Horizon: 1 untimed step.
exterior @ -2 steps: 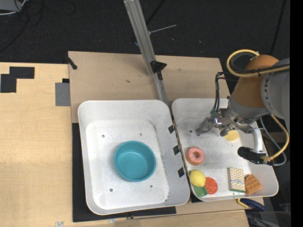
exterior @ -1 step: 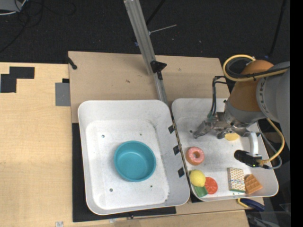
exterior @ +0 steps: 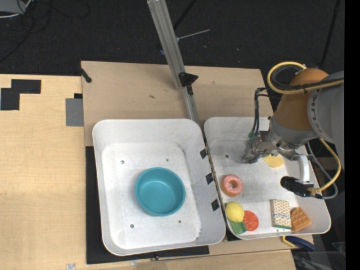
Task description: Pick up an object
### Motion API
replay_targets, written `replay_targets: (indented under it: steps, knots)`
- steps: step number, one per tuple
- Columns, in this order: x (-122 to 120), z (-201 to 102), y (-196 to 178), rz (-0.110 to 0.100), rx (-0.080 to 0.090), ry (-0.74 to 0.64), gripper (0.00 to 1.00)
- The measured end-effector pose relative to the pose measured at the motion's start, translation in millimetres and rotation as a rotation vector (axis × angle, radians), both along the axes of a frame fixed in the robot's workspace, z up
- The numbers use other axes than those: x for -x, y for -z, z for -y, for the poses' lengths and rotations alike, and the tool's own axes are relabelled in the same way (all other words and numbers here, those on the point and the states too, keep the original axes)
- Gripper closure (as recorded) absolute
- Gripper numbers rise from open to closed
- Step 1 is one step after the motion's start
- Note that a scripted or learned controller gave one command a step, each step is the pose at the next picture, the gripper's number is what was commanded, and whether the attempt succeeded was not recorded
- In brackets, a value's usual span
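Jaws (exterior: 254, 152) sit low in the right bin (exterior: 320, 221), just beside a yellow object (exterior: 274, 161).

The grey arm (exterior: 329, 108) reaches in from the counter's right edge, its orange band (exterior: 295, 103) bent downward above the wrist. The tool (exterior: 251, 156) hangs low and points toward the counter's left edge, dark and small at this slant

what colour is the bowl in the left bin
Teal blue. The bowl sits in the left bin, seen clearly in the camera view.
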<state>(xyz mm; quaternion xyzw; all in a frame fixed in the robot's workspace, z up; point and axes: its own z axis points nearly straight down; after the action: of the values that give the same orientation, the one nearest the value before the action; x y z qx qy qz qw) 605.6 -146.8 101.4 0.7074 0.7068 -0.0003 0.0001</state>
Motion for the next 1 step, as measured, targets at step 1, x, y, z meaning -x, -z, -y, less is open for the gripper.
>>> replay_targets:
  steps: [1]
  knots:
    - [-1.3,-6.4,-44.3,0.004,0.000,-0.001,1.00]
